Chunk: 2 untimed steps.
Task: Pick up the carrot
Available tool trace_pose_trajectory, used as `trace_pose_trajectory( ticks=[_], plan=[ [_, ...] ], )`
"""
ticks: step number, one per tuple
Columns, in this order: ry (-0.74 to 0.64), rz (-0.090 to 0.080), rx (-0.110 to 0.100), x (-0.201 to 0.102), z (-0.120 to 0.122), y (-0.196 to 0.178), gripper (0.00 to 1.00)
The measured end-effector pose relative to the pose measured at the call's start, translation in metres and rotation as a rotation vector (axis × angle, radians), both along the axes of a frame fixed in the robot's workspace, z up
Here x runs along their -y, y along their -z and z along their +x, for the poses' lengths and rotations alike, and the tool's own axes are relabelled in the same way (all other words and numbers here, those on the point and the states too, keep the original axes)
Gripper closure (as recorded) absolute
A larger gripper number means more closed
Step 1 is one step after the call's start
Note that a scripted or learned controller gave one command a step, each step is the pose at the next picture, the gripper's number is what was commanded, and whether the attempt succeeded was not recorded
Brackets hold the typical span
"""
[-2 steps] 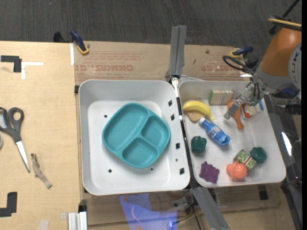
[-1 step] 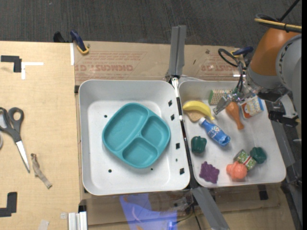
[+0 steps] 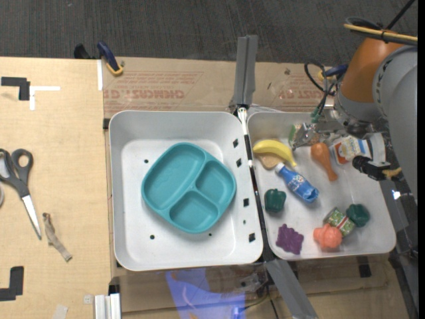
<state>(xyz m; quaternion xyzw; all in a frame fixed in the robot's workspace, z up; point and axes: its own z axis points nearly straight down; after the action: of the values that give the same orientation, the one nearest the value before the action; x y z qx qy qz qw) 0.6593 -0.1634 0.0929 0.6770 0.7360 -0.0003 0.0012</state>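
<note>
Just one carrot (image 3: pixel 324 159), one gripper (image 3: pixel 307 134)

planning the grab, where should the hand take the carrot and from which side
Take the carrot across its thick upper half, coming straight down from above. It lies flat in the right bin, tapering toward the near side, so the fat end gives more to hold. The blue bottle lies left, so close across the width.

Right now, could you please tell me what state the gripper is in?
Gripper: cannot be told; it sits just left of the carrot, nothing visibly held.
</note>
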Motion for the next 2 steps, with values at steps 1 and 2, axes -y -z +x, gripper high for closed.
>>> trace_pose_trajectory(
  ticks=[1,2],
  plan=[
    [0.084,0.009,0.000,0.030,-0.030,-0.001,0.00],
    [0.360,0.001,-0.002,0.006,-0.007,0.000,0.00]
  ],
)
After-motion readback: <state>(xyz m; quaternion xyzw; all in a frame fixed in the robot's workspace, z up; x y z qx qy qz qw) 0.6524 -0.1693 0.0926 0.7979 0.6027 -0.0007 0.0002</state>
